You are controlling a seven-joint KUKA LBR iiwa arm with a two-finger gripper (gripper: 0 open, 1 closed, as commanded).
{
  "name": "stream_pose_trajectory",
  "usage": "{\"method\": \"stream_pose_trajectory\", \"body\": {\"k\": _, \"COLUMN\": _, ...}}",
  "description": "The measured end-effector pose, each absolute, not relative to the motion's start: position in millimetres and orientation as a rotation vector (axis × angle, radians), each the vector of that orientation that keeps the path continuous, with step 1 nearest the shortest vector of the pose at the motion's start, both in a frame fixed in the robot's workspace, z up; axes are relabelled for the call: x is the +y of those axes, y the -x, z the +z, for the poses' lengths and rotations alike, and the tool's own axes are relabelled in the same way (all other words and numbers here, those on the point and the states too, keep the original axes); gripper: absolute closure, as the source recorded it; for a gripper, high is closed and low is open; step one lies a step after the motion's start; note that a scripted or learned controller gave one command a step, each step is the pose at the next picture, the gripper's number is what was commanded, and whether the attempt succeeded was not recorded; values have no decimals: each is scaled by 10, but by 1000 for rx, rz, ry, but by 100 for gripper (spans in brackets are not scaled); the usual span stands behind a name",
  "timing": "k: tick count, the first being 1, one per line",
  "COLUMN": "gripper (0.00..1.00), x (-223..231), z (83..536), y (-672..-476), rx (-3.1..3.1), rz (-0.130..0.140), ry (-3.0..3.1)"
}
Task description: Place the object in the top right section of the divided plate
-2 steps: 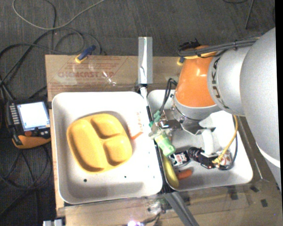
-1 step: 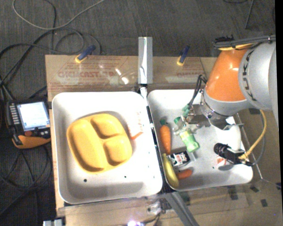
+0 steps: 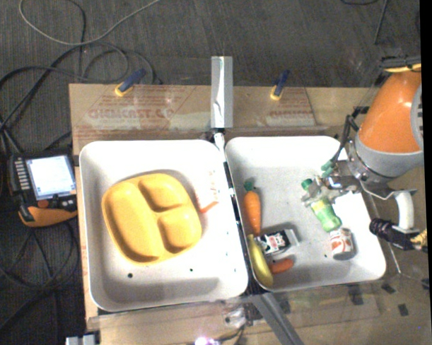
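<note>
The yellow divided plate point(image 3: 155, 216) lies in the left bin, with one large section on its left and two smaller ones on its right. My gripper point(image 3: 314, 191) hangs over the right bin's right half, reaching in from the right. It is just above the upper end of a light green bottle point(image 3: 326, 216) that lies on the bin floor. The view is too small and blurred to tell whether the gripper touches the bottle. The plate's sections hold nothing.
In the right bin point(image 3: 286, 148) a carrot point(image 3: 253, 209) lies near the left wall, with a small milk carton point(image 3: 276, 240), a banana point(image 3: 260, 267) and a red sausage point(image 3: 281, 265) below it. A red and white can point(image 3: 341, 243) sits at the lower right. A small orange scrap point(image 3: 208, 204) lies beside the plate.
</note>
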State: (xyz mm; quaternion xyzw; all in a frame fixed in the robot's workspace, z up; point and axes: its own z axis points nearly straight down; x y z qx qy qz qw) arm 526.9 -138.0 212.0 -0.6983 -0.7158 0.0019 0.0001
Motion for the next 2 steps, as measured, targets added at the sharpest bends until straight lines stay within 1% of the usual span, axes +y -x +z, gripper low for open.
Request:
{"method": "stream_pose_trajectory", "body": {"k": 1, "gripper": 100, "x": -934, "z": 2286, "y": -4948, "rx": -2312, "rz": 6, "ry": 2124}}
{"method": "stream_pose_trajectory", "body": {"k": 2, "gripper": 100, "x": -371, "z": 2012, "y": -5281, "rx": -2274, "rz": 6, "ry": 2162}}
